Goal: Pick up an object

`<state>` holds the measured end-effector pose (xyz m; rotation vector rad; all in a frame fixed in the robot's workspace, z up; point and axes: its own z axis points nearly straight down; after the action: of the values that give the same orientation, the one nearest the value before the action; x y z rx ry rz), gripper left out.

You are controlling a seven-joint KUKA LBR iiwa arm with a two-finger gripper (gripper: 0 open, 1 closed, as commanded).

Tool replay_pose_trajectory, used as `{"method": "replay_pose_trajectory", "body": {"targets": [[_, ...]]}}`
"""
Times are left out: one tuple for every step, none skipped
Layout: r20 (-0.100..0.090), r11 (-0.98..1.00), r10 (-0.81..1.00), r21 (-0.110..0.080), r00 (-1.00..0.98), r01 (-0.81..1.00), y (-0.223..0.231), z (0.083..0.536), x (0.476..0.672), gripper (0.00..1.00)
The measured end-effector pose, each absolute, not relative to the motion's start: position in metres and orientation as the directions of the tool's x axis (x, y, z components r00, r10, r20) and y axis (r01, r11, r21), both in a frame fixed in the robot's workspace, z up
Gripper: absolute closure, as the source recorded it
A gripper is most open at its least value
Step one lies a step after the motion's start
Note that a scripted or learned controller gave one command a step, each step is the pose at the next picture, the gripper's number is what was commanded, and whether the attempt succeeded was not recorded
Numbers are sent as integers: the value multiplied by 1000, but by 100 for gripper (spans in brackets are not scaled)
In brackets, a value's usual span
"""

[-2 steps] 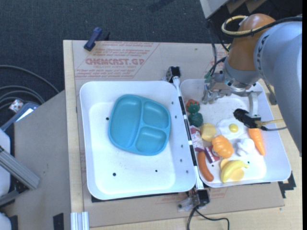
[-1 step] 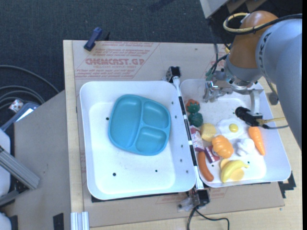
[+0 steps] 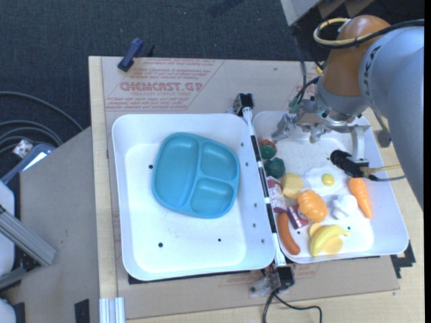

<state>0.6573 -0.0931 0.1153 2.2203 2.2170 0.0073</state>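
Toy foods, small glossy plastic pieces, lie heaped in the right white bin below the claw: a green vegetable lower left of it, then an orange pumpkin, a yellow banana and an orange carrot lower right. The claw hangs over the bin's top end holding nothing; whether its grip is spread or closed cannot be told.

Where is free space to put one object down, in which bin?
The left bin has bare floor around the blue divided plate, widest below it toward the near rim. In the right bin, toy food crowds the near half; a small bare patch lies between the gripper and the fried egg.
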Motion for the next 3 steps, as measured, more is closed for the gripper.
{"method": "replay_pose_trajectory", "body": {"targets": [[0,-1,1000,-2,1,1000,-96,84,646,0],[0,-1,1000,-1,1,1000,-94,85,577,0],[1,-2,1000,0,2,1000,-94,94,577,100]]}}
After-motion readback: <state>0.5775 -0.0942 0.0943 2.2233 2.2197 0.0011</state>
